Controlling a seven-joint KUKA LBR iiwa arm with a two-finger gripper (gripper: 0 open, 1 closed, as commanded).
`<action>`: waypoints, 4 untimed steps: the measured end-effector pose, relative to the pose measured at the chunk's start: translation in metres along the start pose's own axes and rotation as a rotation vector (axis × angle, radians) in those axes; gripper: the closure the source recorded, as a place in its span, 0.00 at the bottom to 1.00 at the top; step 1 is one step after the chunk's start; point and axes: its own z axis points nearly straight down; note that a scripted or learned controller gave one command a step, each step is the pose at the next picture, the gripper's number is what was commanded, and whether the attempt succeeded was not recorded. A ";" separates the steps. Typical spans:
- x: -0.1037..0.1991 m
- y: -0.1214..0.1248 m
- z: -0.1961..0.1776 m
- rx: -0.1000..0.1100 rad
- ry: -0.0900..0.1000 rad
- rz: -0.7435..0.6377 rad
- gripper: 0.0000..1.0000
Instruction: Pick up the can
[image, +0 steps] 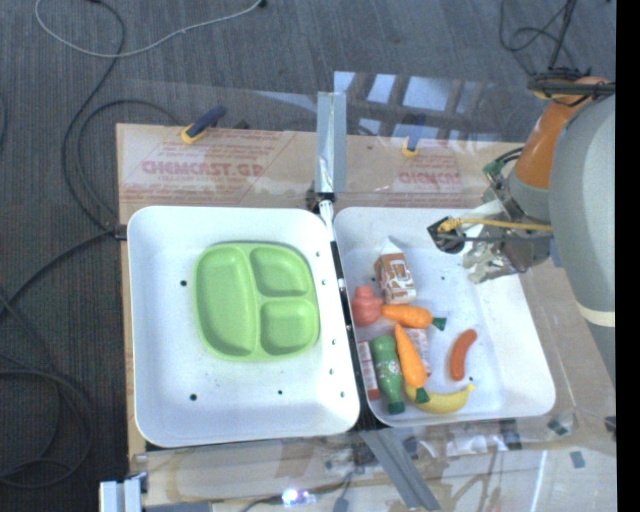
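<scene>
The can (396, 278), a small tin with a brown and white label, lies on its side in the upper left part of the right bin (520, 350). My gripper (468, 243) hangs over the upper right part of the same bin, to the right of the can and a little behind it, apart from it. Nothing shows in its grasp. The grey arm with its orange band (550, 150) comes in from the right edge.
Below the can lie two toy carrots (407, 316), a green bottle (389, 374), a banana (444, 400), a red sausage (460, 354) and a pinkish toy (365, 304). A green compartment plate (258, 300) sits in the left bin (160, 400).
</scene>
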 end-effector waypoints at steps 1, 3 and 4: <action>0.044 -0.059 -0.075 0.000 0.002 0.020 1.00; 0.029 -0.063 -0.078 -0.002 0.002 -0.438 1.00; 0.069 -0.037 -0.134 -0.006 0.001 -0.605 1.00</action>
